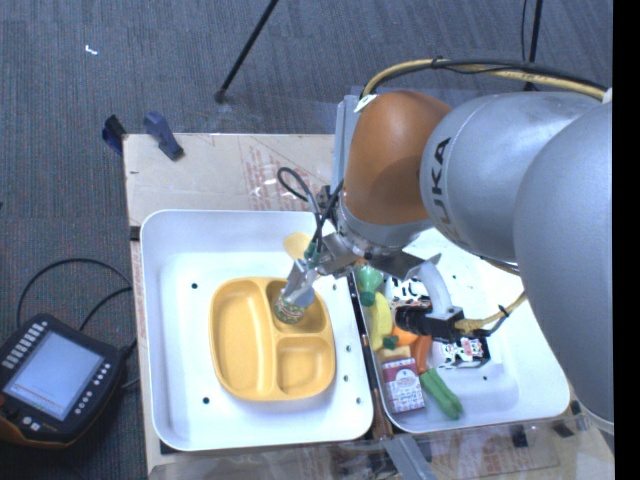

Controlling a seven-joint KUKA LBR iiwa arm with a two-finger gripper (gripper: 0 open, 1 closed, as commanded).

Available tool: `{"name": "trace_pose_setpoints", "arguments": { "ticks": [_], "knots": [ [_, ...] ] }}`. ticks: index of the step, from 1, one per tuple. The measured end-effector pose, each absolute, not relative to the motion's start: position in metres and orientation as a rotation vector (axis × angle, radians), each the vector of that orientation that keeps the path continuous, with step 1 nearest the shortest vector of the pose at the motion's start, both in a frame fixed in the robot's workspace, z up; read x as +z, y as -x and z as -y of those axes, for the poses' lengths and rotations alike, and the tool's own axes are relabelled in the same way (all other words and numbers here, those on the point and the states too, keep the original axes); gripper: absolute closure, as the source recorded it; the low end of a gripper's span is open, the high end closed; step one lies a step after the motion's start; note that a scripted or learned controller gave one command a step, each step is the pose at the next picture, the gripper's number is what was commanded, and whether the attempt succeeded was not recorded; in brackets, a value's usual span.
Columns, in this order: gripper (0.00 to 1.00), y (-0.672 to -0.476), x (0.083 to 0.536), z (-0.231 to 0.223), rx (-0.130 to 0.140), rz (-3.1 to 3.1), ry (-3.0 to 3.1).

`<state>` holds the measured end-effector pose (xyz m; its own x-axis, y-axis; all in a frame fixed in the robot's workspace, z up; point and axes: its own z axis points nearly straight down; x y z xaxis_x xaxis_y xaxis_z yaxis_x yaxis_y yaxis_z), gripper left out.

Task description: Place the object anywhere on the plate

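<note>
The gripper [292, 308] sits low over the upper right compartment of the yellow plate [270, 353]; its opening cannot be determined, nor can any held object. The arm [480, 188] reaches in from the right. The plate lies in the left bin [170, 268]; toy foods [405, 353] fill the right bin [540, 388].

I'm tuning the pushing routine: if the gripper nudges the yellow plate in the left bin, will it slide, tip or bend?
The yellow plate looks like stiff moulded plastic with three compartments, so it probably won't bend. It lies flat and low on the left bin, so tipping seems unlikely. On that smooth white floor it would probably slide easily.
</note>
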<state>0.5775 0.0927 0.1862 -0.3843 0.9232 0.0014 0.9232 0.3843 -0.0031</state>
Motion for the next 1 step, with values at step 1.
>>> {"name": "trace_pose_setpoints", "arguments": {
  "ticks": [1],
  "knots": [
    [0.00, -0.6189, 0.1868, -0.0713, 0.000, 2.712, 1.583]
  ]
}}
